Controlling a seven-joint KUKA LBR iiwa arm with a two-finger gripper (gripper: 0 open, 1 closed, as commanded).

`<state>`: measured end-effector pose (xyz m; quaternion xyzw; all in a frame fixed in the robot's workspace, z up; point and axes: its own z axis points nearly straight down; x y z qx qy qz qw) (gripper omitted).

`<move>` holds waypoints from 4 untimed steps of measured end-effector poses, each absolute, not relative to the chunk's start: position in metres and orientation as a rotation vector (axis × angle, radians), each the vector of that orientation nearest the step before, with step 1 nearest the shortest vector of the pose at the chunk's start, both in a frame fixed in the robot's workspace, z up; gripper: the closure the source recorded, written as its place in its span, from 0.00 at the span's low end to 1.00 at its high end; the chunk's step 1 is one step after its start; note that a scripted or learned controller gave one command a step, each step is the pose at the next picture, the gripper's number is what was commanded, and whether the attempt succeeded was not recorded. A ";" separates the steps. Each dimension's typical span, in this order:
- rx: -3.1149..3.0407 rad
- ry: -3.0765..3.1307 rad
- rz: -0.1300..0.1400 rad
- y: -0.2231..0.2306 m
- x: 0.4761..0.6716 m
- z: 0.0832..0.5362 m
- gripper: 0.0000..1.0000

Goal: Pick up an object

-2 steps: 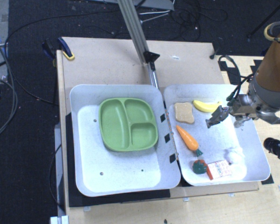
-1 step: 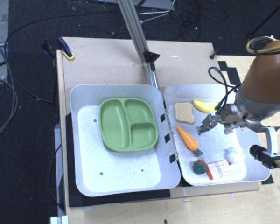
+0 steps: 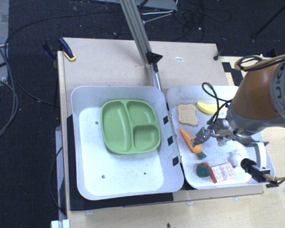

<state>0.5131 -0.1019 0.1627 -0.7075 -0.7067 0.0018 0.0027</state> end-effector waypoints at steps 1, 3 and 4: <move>-2.219 -2.216 0.005 -0.103 0.504 0.116 0.00; -2.221 -2.226 -0.003 -0.097 0.499 0.185 1.00; -2.221 -2.227 -0.004 -0.097 0.501 0.224 1.00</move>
